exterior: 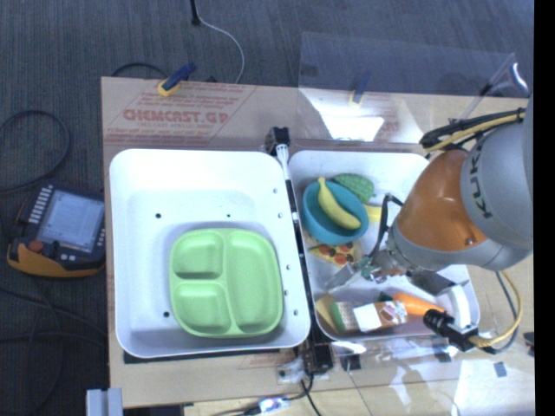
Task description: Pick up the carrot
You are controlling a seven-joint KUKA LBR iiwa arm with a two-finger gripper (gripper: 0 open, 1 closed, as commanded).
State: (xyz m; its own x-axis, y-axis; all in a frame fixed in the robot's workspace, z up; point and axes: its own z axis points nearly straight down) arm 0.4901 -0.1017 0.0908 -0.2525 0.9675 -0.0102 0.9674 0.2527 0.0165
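Note:
The carrot (416,303) is a short orange piece lying near the front right of the right bin (451,289), beside a brown bottle with a white label (371,315). My gripper (358,271) hangs low over the middle of that bin, a little left of and behind the carrot, with nothing visibly held. The arm's orange band and grey wrist cover the bin's right side.
A blue bowl (328,215) with a banana (336,204) sits at the back of the right bin, beside a green item (355,183). Small colourful pieces (334,251) lie under the bowl. The left bin (139,189) holds a green divided plate (227,282).

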